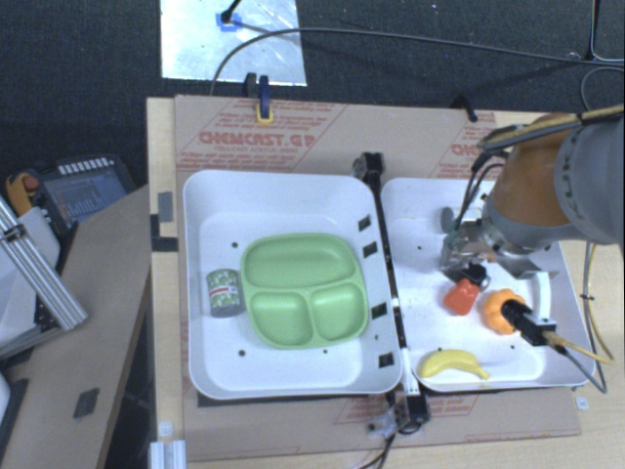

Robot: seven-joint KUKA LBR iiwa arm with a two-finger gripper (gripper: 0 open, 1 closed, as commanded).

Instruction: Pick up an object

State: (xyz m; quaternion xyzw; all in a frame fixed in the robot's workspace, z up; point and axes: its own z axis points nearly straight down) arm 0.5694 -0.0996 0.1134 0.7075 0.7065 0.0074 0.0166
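Camera view from above has the gripper (461, 258) low over the right bin (420, 213), near its middle, at the end of the grey arm with the orange band. Whether the hand is open or closed cannot be told from this slant, and it visibly holds nothing. A red object (460, 298) lies on the bin floor just beside the gripper's tip, on the near side; whether they touch cannot be made out. An orange (498, 311) sits just right of the red object. A banana (452, 364) lies by the bin's front wall, apart from both. In the left bin (210, 203) rests a green divided plate (298, 291), with a small can (224, 292) at its left edge.
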